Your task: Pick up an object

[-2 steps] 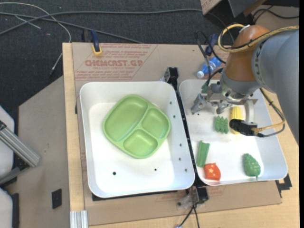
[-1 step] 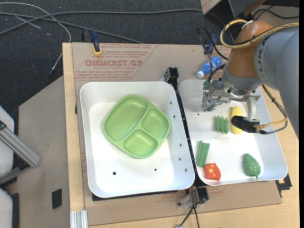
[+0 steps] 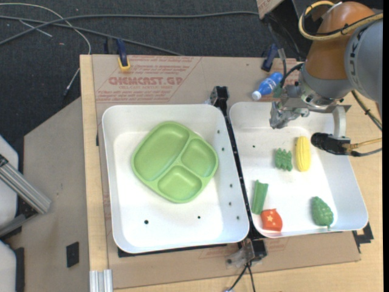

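The right bin (image 3: 346, 181) holds several toy foods: a yellow corn cob (image 3: 302, 153), a small green leafy piece (image 3: 282, 159), a green stalk (image 3: 259, 196), a red pepper (image 3: 271, 219) and a dark green bumpy vegetable (image 3: 322, 212). My gripper (image 3: 281, 119) hangs over the bin's back left part, above and behind the leafy piece and the corn. Nothing shows between its fingers. Whether they stand open or shut is hidden from this angle.
The left bin (image 3: 118, 163) carries a green divided plate (image 3: 175, 161). A blue and white bottle (image 3: 267, 86) lies on the cardboard behind the right bin. Black clamps (image 3: 219, 96) sit between the bins. Cables trail across the dark floor behind the bench.
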Available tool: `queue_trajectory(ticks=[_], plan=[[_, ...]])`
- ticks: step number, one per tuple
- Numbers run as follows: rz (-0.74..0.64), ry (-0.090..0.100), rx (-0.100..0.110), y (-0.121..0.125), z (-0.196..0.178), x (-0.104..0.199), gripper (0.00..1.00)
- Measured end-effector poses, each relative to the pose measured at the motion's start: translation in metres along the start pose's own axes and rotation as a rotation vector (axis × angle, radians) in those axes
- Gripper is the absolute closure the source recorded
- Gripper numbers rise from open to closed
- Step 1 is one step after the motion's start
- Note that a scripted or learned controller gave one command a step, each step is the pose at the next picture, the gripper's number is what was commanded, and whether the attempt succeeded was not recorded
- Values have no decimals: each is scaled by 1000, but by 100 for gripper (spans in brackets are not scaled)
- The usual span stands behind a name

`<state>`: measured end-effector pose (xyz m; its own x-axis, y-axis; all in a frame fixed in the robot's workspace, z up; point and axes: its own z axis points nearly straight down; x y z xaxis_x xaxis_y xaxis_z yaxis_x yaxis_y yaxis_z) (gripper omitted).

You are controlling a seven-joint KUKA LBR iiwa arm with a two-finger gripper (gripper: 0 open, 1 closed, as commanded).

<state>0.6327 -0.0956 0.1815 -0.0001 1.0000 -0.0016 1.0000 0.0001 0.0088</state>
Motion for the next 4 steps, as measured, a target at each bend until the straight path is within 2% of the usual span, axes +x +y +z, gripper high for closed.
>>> queue_trajectory(ticks=[1,2,3,4], plan=[[1,0,0,2,-57,-10,100],[-1,1,2,4,-94,-10,100],[-4,5,13,-8,-79,36,100],[-6,5,14,-32,-63,90,100]])
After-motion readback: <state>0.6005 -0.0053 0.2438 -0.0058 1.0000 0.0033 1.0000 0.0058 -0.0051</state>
